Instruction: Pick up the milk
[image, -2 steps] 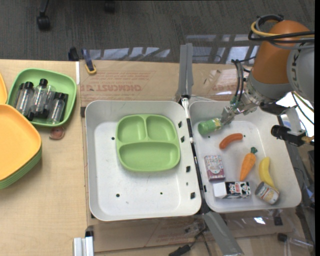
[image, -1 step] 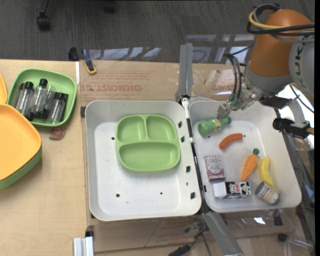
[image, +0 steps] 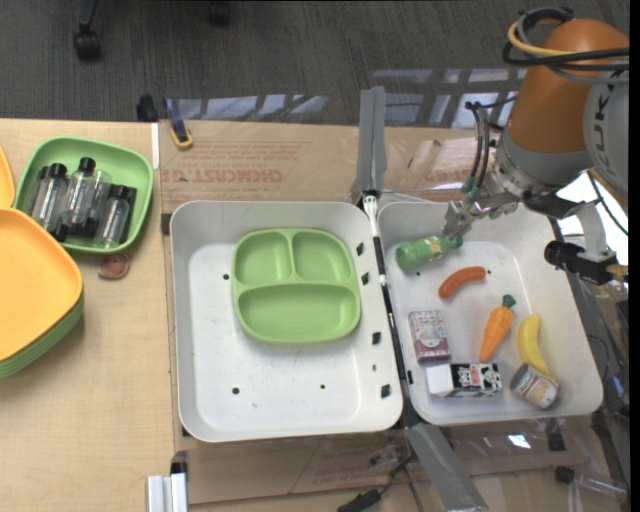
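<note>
A pale wooden counter (image: 90, 420) stands on grey carpet, with flattened brown cardboard (image: 270, 165) lying behind two shallow white plastic bins. The left bin (image: 200, 330) holds a smooth green divided plate (image: 296, 284). The right bin (image: 570, 400) holds small toy foods. The grey arm with its orange band (image: 575, 65) reaches over the right bin's far edge, and its tool (image: 457, 226) hovers at the back, just above a green bottle-shaped toy (image: 422, 251) lying on its side. Whether the tool is released or clenched cannot be told.

The milk (image: 465, 379), a small boxy carton with black cow patches, lies on its side at the bin's near edge, well apart from the tool. Between them lie a red sausage (image: 461, 281), a pink box (image: 428, 334), an orange carrot (image: 495, 330) and a curved yellow banana (image: 529, 343). A tin can (image: 535, 387) lies near the milk.

At the counter's left sit stacked orange plates (image: 35, 300) and a green tray of dark-capped bottles (image: 85, 195).
</note>
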